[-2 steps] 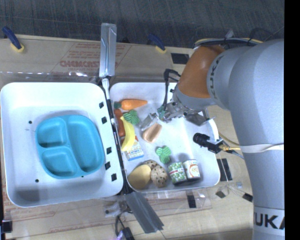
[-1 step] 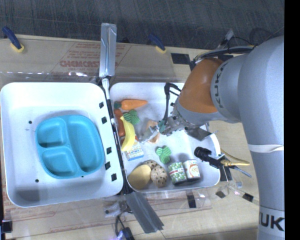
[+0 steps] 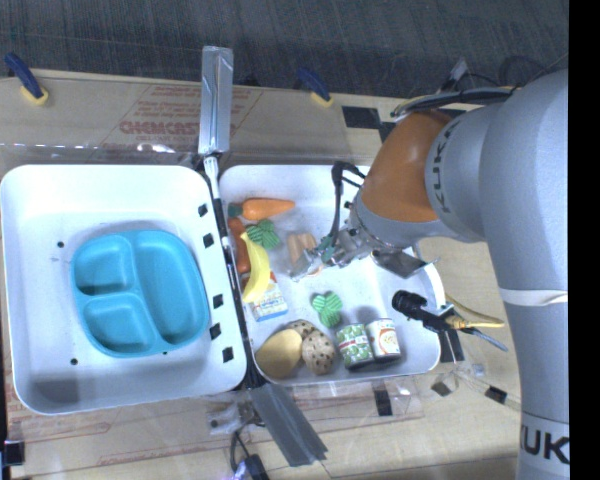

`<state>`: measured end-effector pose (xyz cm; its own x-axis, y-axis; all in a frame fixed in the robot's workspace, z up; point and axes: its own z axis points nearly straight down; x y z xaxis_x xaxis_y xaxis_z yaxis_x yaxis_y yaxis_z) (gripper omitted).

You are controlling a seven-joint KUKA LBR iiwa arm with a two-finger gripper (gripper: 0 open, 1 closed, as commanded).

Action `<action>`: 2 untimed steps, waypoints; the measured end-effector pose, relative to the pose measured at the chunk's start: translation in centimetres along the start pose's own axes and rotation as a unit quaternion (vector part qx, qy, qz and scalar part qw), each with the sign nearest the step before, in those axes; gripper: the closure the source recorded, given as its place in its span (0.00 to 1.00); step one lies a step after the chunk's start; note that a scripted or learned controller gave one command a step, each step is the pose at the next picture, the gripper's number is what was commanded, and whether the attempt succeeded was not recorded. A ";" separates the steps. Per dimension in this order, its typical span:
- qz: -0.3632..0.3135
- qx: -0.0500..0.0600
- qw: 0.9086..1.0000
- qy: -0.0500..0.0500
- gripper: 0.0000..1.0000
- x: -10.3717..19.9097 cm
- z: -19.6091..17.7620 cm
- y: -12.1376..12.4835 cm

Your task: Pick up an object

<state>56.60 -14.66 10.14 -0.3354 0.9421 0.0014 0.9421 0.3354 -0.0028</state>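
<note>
The arm (image 3: 500, 168) reaches in from the right, its gripper (image 3: 325, 253) low over the middle of the right bin (image 3: 420, 363), seemingly aimed at the tan piece (image 3: 300, 248) there. I cannot tell whether it is released or clenched. The carrot (image 3: 267, 208), banana (image 3: 255, 268), cans (image 3: 368, 342) and other toys crowd this bin as candidates, while the blue tray (image 3: 140, 293) sits in the left bin (image 3: 25, 268).

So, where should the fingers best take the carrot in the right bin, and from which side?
Probably at the middle of the carrot, coming from above. It lies flat and lengthwise near the bin's far wall, so the fingers would close across its narrow width.
</note>
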 end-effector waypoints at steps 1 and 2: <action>0.120 0.001 0.993 0.001 1.00 3.0 1.0 0.9; 0.030 -0.002 1.000 -0.001 1.00 5.1 -8.1 0.8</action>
